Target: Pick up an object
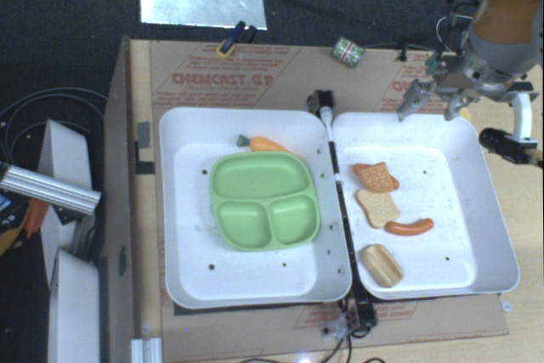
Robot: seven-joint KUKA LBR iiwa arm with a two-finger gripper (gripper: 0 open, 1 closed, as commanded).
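Note:
My gripper point(435, 103) hangs over the far edge of the right bin point(476, 208), open, with nothing between its two fingers. Down in that bin, toward its left side, lie a toast-coloured waffle piece point(376, 176), a pale bread slice point(378, 207), a red sausage point(409, 226) and a tan bun point(382, 264). All of them sit nearer the front than the gripper, well apart from it. In the left bin point(187, 208) a green divided plate point(263, 201) rests, with an orange carrot point(267, 144) behind it.
A black clamp point(324, 103) joins the two bins at the back. A small green can point(348, 51) lies on the cardboard behind the bins. Cables and white boxes point(68, 208) crowd the left side.

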